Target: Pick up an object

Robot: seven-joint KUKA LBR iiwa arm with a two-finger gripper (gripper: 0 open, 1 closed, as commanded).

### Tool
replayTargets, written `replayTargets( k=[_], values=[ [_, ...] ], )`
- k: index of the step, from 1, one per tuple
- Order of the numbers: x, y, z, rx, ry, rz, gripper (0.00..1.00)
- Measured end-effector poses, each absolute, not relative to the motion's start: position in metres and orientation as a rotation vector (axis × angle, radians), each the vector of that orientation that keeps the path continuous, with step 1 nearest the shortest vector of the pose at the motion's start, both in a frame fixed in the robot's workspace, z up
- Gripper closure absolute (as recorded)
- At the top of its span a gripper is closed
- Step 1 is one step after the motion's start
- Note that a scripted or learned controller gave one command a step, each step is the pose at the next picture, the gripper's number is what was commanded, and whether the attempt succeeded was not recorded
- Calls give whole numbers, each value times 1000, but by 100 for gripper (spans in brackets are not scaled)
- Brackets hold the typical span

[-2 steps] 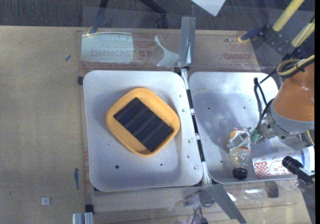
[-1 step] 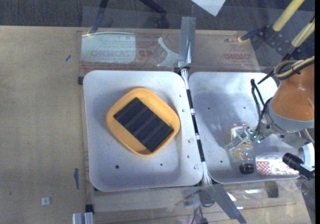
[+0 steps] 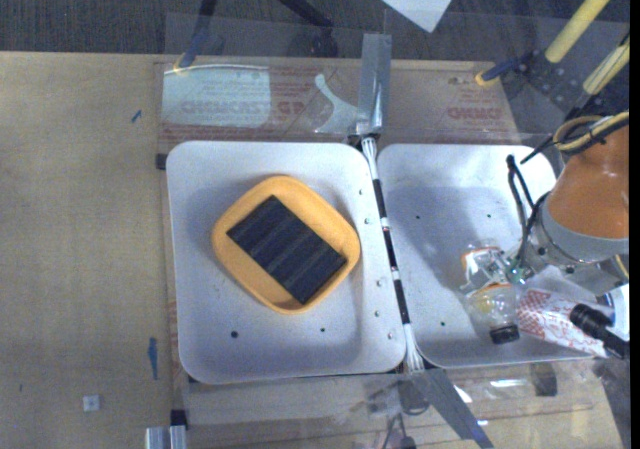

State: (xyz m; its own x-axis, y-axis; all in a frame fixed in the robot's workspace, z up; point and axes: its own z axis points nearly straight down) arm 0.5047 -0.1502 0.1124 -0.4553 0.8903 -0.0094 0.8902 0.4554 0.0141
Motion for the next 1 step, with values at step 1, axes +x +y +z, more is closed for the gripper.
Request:
replayTargets(
  k=[1],
  values=[
    [567,-97,177,1728,2622,0,100]
  ],
)
